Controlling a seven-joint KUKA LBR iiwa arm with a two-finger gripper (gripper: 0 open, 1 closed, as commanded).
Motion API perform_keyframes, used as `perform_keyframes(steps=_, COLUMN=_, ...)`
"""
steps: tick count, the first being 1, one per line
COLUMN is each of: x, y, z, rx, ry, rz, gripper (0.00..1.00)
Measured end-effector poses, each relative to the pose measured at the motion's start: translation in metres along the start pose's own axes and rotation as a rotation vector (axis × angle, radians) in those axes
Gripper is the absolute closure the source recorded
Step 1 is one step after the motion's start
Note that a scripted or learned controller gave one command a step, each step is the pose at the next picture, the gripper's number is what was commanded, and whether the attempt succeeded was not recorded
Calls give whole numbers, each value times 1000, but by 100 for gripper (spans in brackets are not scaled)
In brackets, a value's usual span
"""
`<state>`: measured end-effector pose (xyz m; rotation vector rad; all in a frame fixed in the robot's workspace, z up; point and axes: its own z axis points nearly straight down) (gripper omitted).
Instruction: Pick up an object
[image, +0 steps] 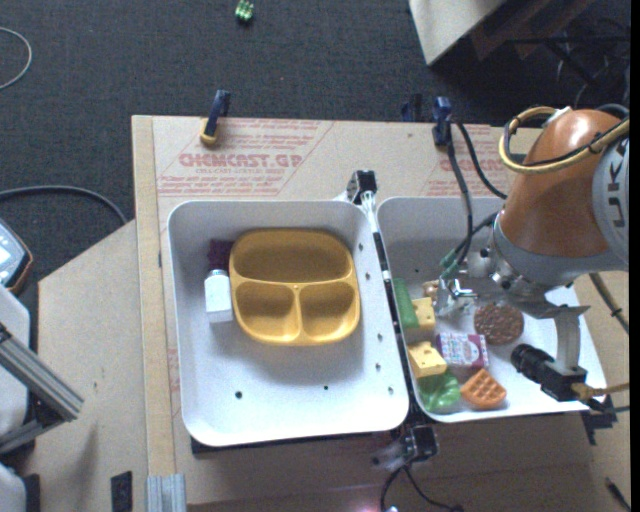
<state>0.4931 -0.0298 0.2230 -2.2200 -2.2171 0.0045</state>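
Light falls evenly from above, fairly soft. The white bins (290, 420) read bright, slightly washed out, while the dark floor (90, 70) left of and beyond the gripper (452, 290) stays dim. The arm (565, 190) carries a pale sheen on its orange band and shades the bin beneath. The whole picture is mildly soft and grainy.

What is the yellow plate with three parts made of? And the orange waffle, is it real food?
The yellow plate looks like hard plastic: smooth, one even colour, with a soft shine on its rounded dividers. The orange waffle looks like a plastic or rubber toy, not real food: its colour is flat and bright and its grid is very neat. The picture is too blurry to be sure.
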Motion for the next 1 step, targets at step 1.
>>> perform_keyframes(steps=1, x=16, y=-2, z=-11, rx=-7, ry=0, rz=-4, gripper=100)
